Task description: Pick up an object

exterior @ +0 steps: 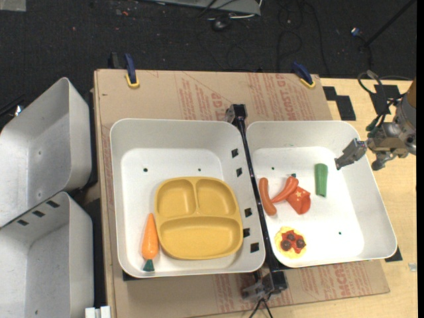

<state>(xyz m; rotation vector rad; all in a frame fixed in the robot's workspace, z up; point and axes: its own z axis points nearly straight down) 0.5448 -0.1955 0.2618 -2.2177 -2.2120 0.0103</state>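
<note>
The right bin (371, 230) holds a green cylinder (321, 179), an orange sausage (267, 197), a red pepper piece (296, 195) and a small yellow disc with dark spots (290, 241). My gripper (365, 158) hovers over that bin's far right rim, to the right of and slightly above the green cylinder. Its fingers are spread open with nothing between them. The left bin (126, 177) contains a yellow divided tray (199, 217) and an orange carrot (150, 237) beside the tray's left edge.
A black divider (246, 171) runs between the two bins. Blue clamps (132, 71) hold the cardboard base at the back. White bin-like shells (46, 151) stand to the left of the bench. Cables lie on the dark floor behind.
</note>
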